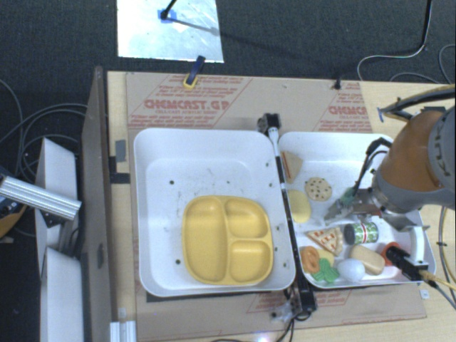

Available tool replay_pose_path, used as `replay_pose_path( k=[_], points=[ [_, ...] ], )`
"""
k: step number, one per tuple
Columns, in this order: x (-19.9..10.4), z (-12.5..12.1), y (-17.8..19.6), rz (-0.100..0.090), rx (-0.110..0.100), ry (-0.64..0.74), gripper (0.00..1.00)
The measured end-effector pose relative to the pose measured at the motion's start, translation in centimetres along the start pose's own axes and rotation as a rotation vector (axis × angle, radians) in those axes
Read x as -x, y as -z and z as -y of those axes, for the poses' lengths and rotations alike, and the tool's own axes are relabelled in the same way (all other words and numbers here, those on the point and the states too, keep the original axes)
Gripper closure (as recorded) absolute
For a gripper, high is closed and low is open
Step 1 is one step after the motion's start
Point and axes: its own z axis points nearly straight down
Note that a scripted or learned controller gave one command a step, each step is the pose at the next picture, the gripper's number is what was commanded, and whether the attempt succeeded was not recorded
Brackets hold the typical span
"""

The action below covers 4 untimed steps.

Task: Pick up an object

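The arm (420, 159) is hanging over the right bin (335, 142), its pincer (342, 206), whose opening I cannot tell, hovering just left of the can (360, 232), lying lengthwise left-right below and beside it.

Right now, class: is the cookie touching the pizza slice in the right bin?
Apart. The camera view shows the cookie lying higher in the right bin and the pizza slice lower, with bare white floor between them.
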Motion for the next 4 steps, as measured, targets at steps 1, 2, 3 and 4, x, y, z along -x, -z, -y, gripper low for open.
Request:
replay_pose_path(
  k=[1, 2, 3, 4],
  points=[
    [-1.0, 3.5, -1.1, 0.001, -0.001, -0.004, 0.0],
    [2.4, -3.1, 8.4, 0.007, 0.011, 0.001, 0.0],
    [-0.1, -7.1, 1.7, 0.001, -0.003, 0.004, 0.0],
    [0.1, -7.2, 3.1, 0.003, 0.002, 0.004, 1.0]
  ],
)
